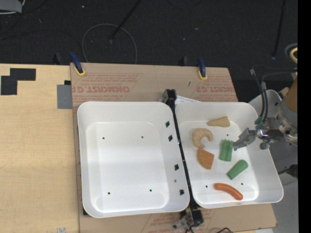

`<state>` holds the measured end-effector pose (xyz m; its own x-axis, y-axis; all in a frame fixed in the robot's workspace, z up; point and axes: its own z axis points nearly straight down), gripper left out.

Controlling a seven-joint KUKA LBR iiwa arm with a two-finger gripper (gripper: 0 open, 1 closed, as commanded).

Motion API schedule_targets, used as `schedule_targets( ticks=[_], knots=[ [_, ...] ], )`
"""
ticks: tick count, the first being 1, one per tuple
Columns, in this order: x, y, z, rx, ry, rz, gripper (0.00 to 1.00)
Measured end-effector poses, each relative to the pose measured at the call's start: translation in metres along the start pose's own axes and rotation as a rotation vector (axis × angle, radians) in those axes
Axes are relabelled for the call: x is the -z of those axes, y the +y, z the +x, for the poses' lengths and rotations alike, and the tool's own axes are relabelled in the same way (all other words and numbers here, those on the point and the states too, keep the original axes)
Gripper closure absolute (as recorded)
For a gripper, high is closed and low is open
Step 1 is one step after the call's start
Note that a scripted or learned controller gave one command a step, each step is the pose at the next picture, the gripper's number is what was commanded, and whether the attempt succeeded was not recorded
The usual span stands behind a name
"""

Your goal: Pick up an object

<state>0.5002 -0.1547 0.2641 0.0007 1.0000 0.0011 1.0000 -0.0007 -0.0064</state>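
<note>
Gripper (241,141) pokes in over the right bin (269,198), just beside the green block (226,150). Whether it's open or closed, I can't tell from up here. That block sits mid-bin, between the croissant (201,137) and the pickle (237,169), with an orange wedge (205,158) near its left. It looks like light, stiff toy food, probably smooth. Best bet: pinch across its narrow sides, at the middle.

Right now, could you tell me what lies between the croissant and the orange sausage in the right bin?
In the camera view, the orange wedge lies between the croissant and the orange sausage, nearer the croissant; below it is bare bin floor.
</note>
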Motion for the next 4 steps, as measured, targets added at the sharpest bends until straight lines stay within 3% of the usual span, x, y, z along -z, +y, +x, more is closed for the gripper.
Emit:
schedule_targets(
  ticks=[1,2,4],
  knots=[
    [0.002,0.001,0.000,0.000,-0.001,-0.005,0.00],
    [-0.047,0.010,-0.002,0.002,0.000,-0.002,0.00],
    [-0.141,0.001,-0.009,0.000,0.000,-0.001,0.00]
  ],
)
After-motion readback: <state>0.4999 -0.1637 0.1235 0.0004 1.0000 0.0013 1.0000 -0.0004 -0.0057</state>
